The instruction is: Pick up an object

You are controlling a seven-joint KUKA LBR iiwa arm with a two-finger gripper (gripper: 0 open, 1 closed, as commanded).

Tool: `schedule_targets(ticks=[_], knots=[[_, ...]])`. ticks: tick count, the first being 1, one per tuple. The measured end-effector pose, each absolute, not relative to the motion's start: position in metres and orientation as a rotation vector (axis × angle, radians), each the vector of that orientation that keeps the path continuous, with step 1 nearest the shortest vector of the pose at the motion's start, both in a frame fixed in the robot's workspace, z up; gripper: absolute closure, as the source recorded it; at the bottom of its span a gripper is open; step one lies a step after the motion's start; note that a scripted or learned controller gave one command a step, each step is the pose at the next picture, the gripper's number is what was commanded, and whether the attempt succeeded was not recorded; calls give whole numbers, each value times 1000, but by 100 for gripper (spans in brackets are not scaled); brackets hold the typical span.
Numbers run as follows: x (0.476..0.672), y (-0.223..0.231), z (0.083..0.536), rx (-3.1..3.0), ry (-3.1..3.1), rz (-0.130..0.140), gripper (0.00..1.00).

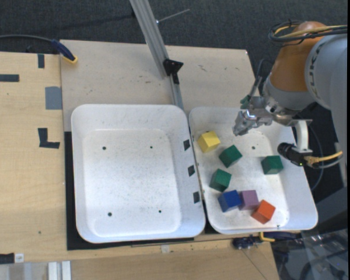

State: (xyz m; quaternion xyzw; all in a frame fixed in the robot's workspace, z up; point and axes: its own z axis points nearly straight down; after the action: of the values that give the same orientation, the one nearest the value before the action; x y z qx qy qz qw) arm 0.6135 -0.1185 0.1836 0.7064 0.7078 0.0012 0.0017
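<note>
While the grey arm (315,69) with its orange band reaches in from the right, we see its tool (243,125) hanging over the far part of the right bin (297,214), near that bin's back edge and with nothing visibly between its fingers; whether those fingers stand apart or together we cannot tell from this slant. In that bin we count seven small blocks. A yellow block (209,141) lies near the bin's left wall toward the back, and just beside it, toward the middle, we see a green block (230,155). Another green block (220,179) lies nearer the front on the left side, and a third green block (272,164) sits toward the right wall, apart from the others. Along the front we find a blue block (228,200) touching or almost touching a purple block (249,198), and an orange block (263,211) just beside the purple one at the front edge. The tool is above and behind the yellow and the nearest green block, touching neither as far as we can see. The left bin (81,156) stands side by side with the right one on the table (23,174). A metal bar (151,28) slants across the table's back edge toward the seam between the bins, and a blue and yellow clamp (65,51) lies at the table's far left part.
</note>
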Motion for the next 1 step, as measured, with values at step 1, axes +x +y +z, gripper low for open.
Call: schedule_targets(ticks=[1], knots=[[605,-120,237,2217,2220,4,100]])
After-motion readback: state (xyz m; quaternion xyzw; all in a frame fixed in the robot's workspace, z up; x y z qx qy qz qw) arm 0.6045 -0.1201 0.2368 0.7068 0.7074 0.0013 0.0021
